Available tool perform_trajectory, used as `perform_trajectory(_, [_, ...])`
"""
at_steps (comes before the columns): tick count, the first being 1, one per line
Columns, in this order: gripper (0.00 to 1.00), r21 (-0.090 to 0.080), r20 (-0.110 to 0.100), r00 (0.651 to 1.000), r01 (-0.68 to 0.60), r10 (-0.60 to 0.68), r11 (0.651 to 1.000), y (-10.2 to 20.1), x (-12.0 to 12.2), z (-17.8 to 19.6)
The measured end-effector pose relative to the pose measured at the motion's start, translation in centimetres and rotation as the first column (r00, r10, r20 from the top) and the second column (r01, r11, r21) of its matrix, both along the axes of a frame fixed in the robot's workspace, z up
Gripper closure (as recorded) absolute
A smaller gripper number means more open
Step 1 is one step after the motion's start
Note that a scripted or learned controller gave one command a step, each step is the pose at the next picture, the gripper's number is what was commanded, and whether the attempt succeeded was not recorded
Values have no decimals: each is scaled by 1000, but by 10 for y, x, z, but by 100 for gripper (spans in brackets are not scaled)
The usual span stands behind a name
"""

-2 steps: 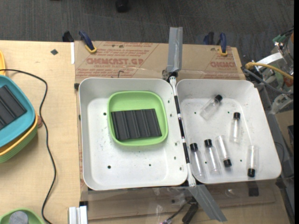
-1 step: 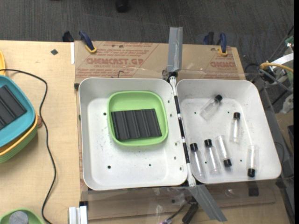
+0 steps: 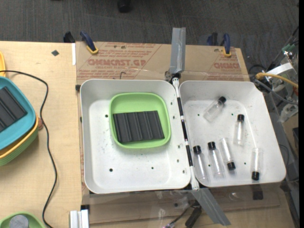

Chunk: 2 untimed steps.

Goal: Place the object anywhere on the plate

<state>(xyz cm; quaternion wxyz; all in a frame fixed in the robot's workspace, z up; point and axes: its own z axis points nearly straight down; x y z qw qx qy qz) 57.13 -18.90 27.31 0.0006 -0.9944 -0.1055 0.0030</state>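
A green square plate [image 3: 138, 99] lies in the upper middle of the left white bin [image 3: 133, 175]. A dark ridged pad [image 3: 139, 126] rests flat inside the plate. Several clear vials with black caps lie scattered in the right white bin [image 3: 268, 127]. One vial [image 3: 213, 109] sits near the bin's top, another [image 3: 240, 128] is to its right, and a third [image 3: 214, 158] lies among a group near the front. All vials rest on the bin floor.
Stacked teal and green dishes [image 3: 16, 122] sit on the wooden bench at the far left, with a black cable [image 3: 47, 127] looping beside them. Cardboard [image 3: 123, 58] with clamps lies behind the bins. A metal post [image 3: 178, 51] stands at the bins' seam. Wires [image 3: 278, 77] crowd the right edge.
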Motion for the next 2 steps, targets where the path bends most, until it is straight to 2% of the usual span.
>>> perform_trajectory(1, [0,-1,1,1000,13,-13,1000,-34,-9,-1])
perform_trajectory(2, [0,0,0,1000,9,-9,1000,27,-2,-7])
